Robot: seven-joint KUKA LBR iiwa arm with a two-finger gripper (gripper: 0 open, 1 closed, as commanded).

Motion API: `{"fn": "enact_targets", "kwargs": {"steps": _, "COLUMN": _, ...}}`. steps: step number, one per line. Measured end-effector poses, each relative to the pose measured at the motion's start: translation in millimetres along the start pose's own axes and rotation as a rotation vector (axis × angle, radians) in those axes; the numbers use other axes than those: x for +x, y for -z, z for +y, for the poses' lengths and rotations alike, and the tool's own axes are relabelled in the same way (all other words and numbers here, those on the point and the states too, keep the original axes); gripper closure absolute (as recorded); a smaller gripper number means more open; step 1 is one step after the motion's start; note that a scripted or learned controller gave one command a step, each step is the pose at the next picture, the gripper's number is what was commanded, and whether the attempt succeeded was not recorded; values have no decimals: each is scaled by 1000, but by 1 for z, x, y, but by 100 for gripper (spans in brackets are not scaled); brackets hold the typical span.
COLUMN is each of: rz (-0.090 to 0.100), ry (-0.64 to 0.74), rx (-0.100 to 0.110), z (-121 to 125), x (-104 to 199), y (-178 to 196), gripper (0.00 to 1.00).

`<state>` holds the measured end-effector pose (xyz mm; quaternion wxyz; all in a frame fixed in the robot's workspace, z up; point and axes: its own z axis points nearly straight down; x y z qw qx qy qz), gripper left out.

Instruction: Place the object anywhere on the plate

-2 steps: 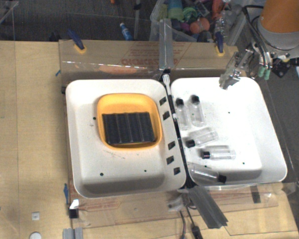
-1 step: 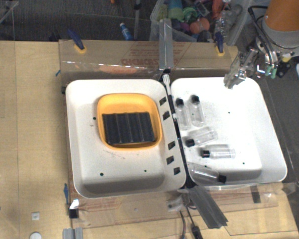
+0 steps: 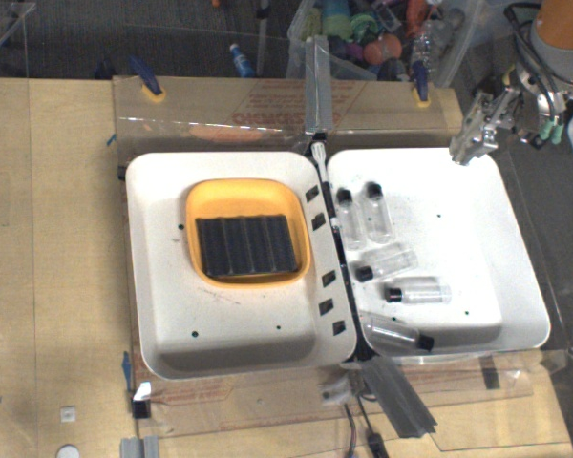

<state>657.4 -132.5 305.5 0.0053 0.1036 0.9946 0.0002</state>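
My gripper (image 3: 477, 134) hangs above the far right corner of the right bin (image 3: 477, 256); whether its fingers are apart or together I cannot tell at this size, and I see nothing held between them. My pick lies below and to the left: several clear vials with dark caps, scattered in the bin's left half. The vial lying alone on its side (image 3: 418, 294) looks easiest, so I would descend straight over its middle and close across its narrow width. It will likely roll. The yellow plate (image 3: 199, 208), bearing a dark ribbed block (image 3: 246, 244), waits in the left bin (image 3: 158, 294).
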Motion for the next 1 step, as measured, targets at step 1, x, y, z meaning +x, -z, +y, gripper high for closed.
{"fn": "enact_targets", "kwargs": {"steps": 1, "rz": -1, "ry": 296, "rx": 0, "z": -54, "x": -13, "y": 68, "gripper": 100}}
